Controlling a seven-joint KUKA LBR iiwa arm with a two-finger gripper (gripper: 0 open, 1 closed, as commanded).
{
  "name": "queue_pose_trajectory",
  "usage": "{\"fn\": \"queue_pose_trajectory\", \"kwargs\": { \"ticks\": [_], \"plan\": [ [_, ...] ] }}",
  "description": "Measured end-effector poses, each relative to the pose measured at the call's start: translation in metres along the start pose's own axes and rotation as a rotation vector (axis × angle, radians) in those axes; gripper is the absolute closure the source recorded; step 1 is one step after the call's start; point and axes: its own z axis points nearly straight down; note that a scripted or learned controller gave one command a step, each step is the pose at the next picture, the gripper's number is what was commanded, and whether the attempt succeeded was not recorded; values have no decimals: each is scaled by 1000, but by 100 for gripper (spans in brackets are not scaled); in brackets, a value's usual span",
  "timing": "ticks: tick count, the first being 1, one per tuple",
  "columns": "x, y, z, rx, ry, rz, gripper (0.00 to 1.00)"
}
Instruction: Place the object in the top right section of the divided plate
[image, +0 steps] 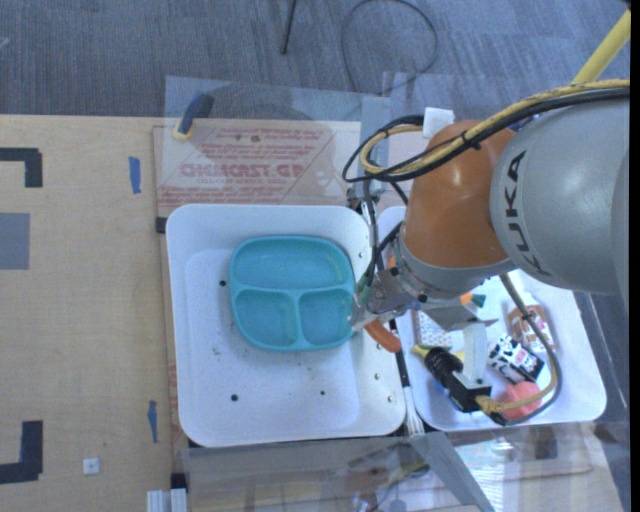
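Note:
A teal divided plate (288, 272) lies in the left bin (270, 405), with one wide section on its far side and two smaller ones on its near side. All its sections look bare. My gripper (364, 308) hangs at the plate's right rim, under the orange wrist band. A small orange object (385, 336) juts out just below and right of the gripper, over the wall between the two bins. Whether the gripper holds it is hidden by the wrist.
The right bin (590, 400) holds a pink object (515, 400), a black-and-white patterned item (512, 355) and a brownish loop (530, 325). The arm's bulk covers much of that bin. Small dark specks dot the left bin's floor.

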Motion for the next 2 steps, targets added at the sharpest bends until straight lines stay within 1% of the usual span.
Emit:
{"fn": "queue_pose_trajectory", "kwargs": {
  "ticks": [1, 2],
  "plan": [
    [38, 64, -26, 1, 0, 99, 100],
    [93, 69, -27, 0, -1, 40, 100]
  ]
}}
